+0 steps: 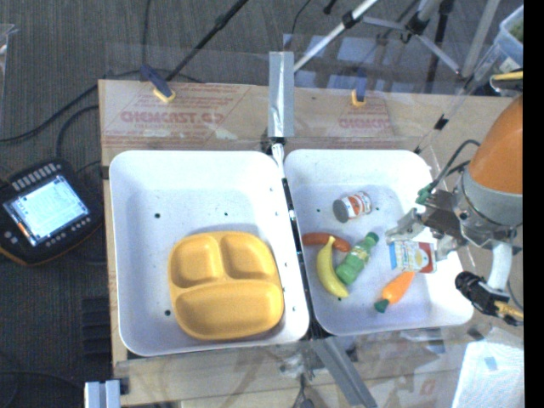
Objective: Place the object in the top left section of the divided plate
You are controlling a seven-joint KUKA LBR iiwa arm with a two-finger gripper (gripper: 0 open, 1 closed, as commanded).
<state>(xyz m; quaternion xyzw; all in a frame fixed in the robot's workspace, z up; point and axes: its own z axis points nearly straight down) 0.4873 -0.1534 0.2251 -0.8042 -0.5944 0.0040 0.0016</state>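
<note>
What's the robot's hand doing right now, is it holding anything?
Hand: over the right bin, beside the small carton; open or closed cannot be told.

The grey arm with its orange band [501, 155] is cut off at the right edge; its two-finger gripper [416, 228] sits over the white and red carton [411, 256], hiding the carton's upper part; whether the fingers touch the carton cannot be told; the label on the small red and white can [354, 205] is too small to read.

Yellow divided plate [226, 284] flat, upright, in left bin [136, 194].
</note>
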